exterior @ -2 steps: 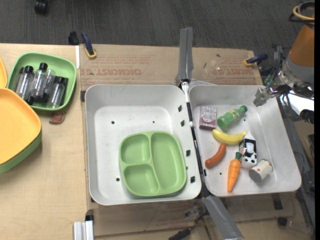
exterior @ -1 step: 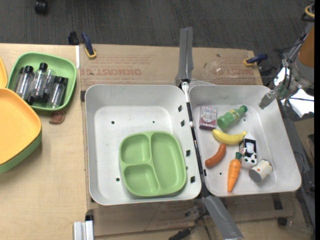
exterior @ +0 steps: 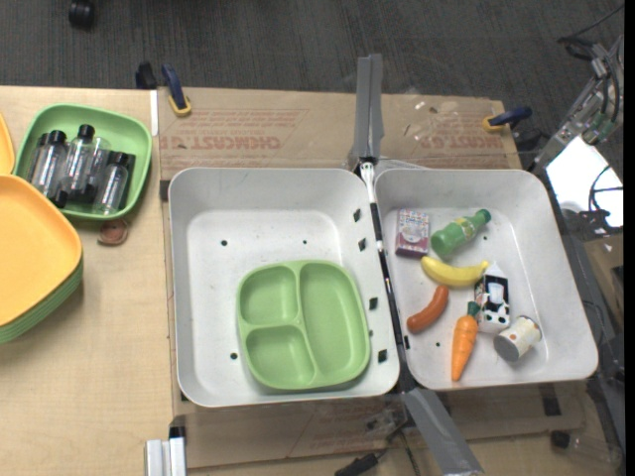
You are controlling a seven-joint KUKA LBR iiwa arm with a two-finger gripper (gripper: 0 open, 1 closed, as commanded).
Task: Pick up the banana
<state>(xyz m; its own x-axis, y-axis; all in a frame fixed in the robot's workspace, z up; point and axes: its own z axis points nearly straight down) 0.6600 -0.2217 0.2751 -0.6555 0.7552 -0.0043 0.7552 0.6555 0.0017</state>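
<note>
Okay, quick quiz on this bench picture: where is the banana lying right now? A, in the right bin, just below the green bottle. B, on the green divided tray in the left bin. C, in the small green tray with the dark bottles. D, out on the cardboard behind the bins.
A: the banana lies in the right bin, just below the green bottle and above the carrot.

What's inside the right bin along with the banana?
The right bin holds the banana, a green bottle, a small purple box, a sausage, a carrot, a cow figure and a white cup. Anything beneath them is hidden.
</note>
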